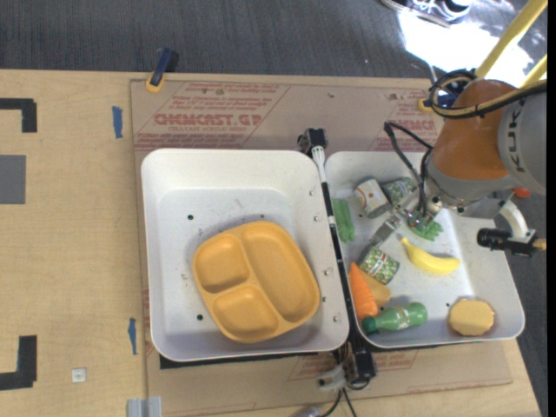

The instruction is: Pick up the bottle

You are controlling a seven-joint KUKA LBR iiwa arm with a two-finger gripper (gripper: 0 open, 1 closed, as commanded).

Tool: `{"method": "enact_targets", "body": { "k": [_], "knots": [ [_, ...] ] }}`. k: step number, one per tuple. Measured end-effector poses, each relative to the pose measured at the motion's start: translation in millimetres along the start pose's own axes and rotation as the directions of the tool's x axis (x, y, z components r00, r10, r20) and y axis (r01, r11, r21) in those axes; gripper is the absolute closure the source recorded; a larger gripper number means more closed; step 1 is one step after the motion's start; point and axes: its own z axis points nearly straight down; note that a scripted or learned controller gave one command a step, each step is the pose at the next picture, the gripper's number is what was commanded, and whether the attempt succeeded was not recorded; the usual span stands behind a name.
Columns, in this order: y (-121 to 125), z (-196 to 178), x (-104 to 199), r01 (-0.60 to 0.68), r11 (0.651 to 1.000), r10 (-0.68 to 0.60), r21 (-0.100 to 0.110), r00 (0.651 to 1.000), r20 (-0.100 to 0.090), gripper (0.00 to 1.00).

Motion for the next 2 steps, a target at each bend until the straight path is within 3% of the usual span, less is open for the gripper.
{"method": "enact_targets", "body": {
  "k": [1, 2],
  "knots": [
    [-83.6, 0.7, -66.8, 0.411, 0.912, -0.411, 0.003, 0.912, 0.002, 0.0],
    [-73.0, 0.7, -69.1, 0.521, 0.853, -0.521, 0.004, 0.853, 0.002, 0.0]
  ]
}}
